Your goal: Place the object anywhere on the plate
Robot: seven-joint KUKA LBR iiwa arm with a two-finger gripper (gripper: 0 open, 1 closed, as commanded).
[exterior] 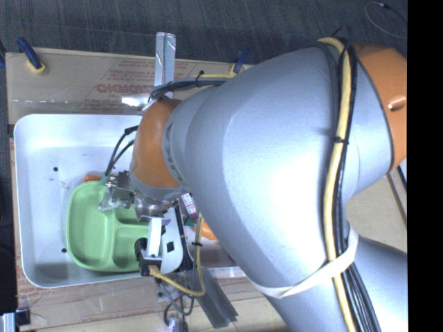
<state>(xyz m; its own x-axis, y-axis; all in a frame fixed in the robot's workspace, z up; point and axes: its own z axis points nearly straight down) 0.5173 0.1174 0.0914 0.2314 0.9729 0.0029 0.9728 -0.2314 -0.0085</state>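
The arm [291, 185] comes in from the right and covers most of the view, hiding the right part of the bin [62, 140] and all that lies beyond it. The bin's left wall, far wall and near wall show. Its white floor is bare along the far side and down the left, apart from two small dark specks.

The green plate [90, 234] lies in the near half of the bin. Its near rim is close to the near wall, with a strip of floor between its left rim and the left wall. Its right side runs under the wrist.

The gripper [116, 198] hangs over the plate's far right part, just below the orange band [154, 151]. Wrist parts and cables crowd it, so I cannot tell whether it is open, shut or clamped on anything.

An orange sliver [92, 178] peeks out at the plate's far rim, just left of the gripper and outside the plate. Too little of it shows to name it. A second orange patch [208, 235] shows to the right, tight against the arm and mostly hidden.

Beyond the bin, the brown tabletop [83, 81] carries red print, and two blue clamps [31, 55] sit on its far edge.
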